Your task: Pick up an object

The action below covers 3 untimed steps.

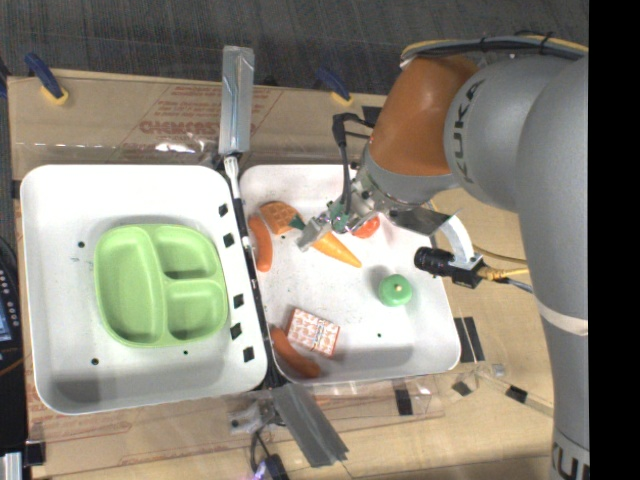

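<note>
Across the left white bin (45, 268): one light-green plastic tray with three compartments (160, 283), lying flat near the middle, nothing in its hollows.

Right white bin (440, 343) holds the loose items. Orange plastic carrot (338, 249) near the centre, point toward the right. Brown-and-orange rounded toy piece (279, 215) at upper left, just beside a long orange-red sausage-shaped piece (262, 245) lying along the left wall. Small red rounded piece (366, 228) just right of the carrot's thick end, partly under the arm. Green round plastic piece (394, 289) sits apart at right of centre. Small patterned red-and-white carton (314, 332) near the front, touching a second orange-red sausage piece (296, 354) by the front-left corner.

Gripper (325, 227) sits low over the carrot's thick end, between the brown piece and the red one; whether it grasps anything cannot be told from this angle. Grey arm with orange band (420, 118) covers the bin's upper right corner.

Brown cardboard-covered surface (120, 108) under both bins; blue clamps (47, 77) at its far edge.
</note>
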Each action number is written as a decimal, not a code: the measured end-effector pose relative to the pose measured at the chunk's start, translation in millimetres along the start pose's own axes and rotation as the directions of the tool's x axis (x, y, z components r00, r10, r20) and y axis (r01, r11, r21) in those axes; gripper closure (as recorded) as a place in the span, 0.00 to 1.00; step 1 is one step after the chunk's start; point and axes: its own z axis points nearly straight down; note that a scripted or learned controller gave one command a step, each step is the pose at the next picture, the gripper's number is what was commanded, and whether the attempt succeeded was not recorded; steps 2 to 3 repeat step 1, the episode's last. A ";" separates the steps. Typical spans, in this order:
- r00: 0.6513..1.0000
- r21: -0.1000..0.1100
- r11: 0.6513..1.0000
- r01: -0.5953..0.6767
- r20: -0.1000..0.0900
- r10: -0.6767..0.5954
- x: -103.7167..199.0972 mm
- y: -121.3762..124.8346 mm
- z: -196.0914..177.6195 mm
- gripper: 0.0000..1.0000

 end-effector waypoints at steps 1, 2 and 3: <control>0.994 0.002 0.994 -0.106 -0.001 0.106 22.5 47.8 -20.0 1.00; 0.994 0.002 0.994 -0.106 -0.001 0.106 22.5 47.8 -20.0 1.00; 0.994 0.002 0.994 -0.106 -0.001 0.106 22.5 47.8 -20.0 1.00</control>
